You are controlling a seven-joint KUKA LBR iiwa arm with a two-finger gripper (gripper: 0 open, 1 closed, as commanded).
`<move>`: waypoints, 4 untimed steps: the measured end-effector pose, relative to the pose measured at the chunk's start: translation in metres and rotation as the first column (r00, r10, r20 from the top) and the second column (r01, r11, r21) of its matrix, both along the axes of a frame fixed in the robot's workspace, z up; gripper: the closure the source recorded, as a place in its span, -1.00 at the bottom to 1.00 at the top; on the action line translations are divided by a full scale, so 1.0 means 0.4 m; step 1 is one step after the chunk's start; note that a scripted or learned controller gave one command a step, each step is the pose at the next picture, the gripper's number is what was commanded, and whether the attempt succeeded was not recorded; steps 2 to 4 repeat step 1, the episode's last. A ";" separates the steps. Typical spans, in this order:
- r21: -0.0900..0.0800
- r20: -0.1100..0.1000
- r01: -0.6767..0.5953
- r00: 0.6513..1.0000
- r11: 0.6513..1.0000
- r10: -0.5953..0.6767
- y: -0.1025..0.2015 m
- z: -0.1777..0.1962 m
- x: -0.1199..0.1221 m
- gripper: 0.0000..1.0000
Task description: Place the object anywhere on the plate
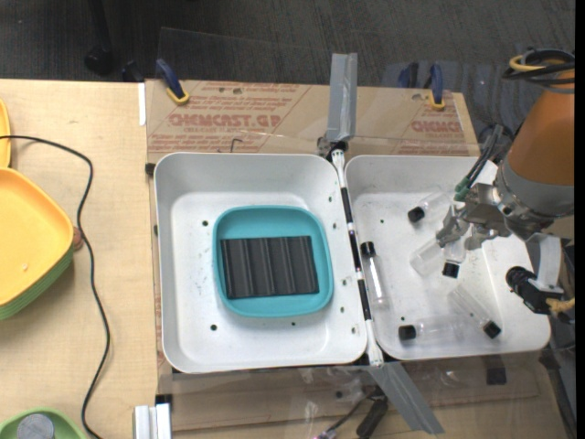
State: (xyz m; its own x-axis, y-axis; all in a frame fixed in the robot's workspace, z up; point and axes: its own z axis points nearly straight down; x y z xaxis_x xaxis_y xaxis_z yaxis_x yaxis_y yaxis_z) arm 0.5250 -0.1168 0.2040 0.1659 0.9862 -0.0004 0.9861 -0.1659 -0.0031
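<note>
I'm hovering the gripper (450,245) over a clear object (428,260) in the right bin (384,190); grip state I can't tell. That slippery piece may be escaping before reaching the teal plate (272,219) at centre-left.

Dark grey carpet (274,16) across the top, with the foot of a chair base (110,58) at upper left. Pale wood desk (101,273) below, crossed by a black cable (91,245). Brown cardboard sheet (238,117) held by blue-handled clamps (170,79). Stacked yellow and green dishes (27,245) at the left edge. Even, soft light throughout.
</note>
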 end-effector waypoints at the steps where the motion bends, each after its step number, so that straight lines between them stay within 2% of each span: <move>1: 0.000 0.000 0.000 1.000 1.000 0.000 0.000 0.000 0.000 -1.00; 4: 0.000 0.000 0.000 1.000 1.000 0.000 0.000 0.000 0.000 -1.00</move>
